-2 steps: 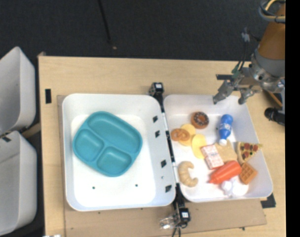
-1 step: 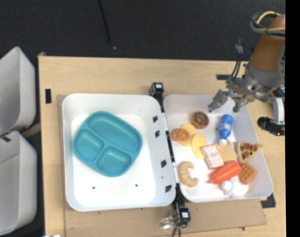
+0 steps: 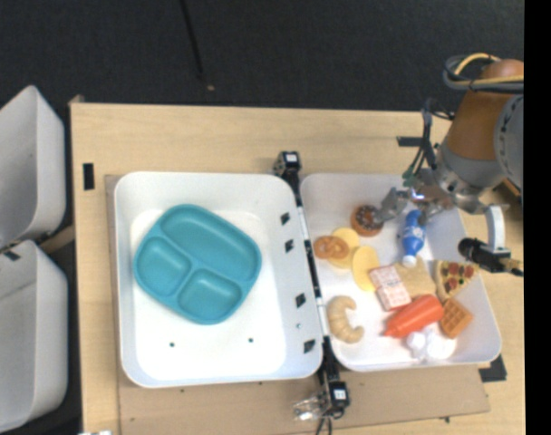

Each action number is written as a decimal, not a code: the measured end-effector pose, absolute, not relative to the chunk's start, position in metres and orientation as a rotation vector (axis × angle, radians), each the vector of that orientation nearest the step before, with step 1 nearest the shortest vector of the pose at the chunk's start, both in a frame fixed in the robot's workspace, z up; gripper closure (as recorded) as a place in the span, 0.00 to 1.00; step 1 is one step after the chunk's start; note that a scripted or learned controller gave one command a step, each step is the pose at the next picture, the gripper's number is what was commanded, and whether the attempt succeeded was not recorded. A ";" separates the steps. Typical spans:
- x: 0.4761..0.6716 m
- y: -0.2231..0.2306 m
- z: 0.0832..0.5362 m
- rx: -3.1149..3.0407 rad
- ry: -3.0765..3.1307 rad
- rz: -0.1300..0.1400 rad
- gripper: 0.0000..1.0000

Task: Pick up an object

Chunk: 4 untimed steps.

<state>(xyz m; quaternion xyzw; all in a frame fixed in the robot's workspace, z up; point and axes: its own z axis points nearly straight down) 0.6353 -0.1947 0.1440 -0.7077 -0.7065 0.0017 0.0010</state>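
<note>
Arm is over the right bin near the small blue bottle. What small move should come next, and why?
Probably lower straight down: the gripper sits just above the blue bottle, with the chocolate donut close by to the side.

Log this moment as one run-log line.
arm: over right bin | gripper: above blue bottle, nothing visibly held | left bin: teal divided plate | pick: not yet done

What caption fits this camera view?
Gripper above a blue bottle in the toy-food bin; teal tray in the other bin.
</note>
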 end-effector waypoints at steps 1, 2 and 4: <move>0.639 -0.195 0.106 -2.232 -2.222 -0.013 0.00; 0.642 -0.196 0.121 -2.237 -2.227 -0.017 1.00; 0.644 -0.201 0.234 -2.226 -2.228 -0.004 1.00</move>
